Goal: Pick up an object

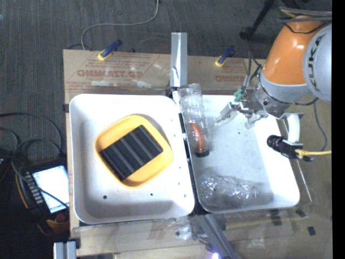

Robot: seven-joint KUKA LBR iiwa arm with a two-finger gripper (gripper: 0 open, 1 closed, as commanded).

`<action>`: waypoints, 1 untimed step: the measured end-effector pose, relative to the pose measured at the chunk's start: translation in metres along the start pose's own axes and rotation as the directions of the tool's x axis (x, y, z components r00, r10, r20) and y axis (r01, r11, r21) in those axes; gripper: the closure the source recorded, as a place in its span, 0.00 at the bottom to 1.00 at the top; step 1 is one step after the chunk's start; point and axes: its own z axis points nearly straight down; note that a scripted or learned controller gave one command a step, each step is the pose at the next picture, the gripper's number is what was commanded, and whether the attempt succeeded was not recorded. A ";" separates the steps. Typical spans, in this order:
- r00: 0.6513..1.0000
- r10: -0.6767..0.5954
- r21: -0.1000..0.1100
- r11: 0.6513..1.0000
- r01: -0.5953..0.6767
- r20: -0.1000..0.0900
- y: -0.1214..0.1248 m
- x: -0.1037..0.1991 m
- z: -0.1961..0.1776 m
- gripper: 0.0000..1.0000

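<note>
The hand [241, 114] hangs over the upper part of the right bin [280, 190], fingers spread apart and holding nothing, while a clear bottle [195, 120] lies along that bin's left wall and a yellow-and-black tray [134, 150] rests in the left bin [89, 198].

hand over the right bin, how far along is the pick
Nothing looks picked yet. The hand hangs above the right bin with nothing between its fingers. The clear bottle and crumpled plastic lie in that bin, the yellow tray in the left. Descent, grasp and lift remain.
</note>
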 end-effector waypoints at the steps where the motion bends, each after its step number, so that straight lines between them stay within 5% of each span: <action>1: 1.000 0.029 0.000 1.000 -0.029 0.003 0.006 -0.001 0.086 0.00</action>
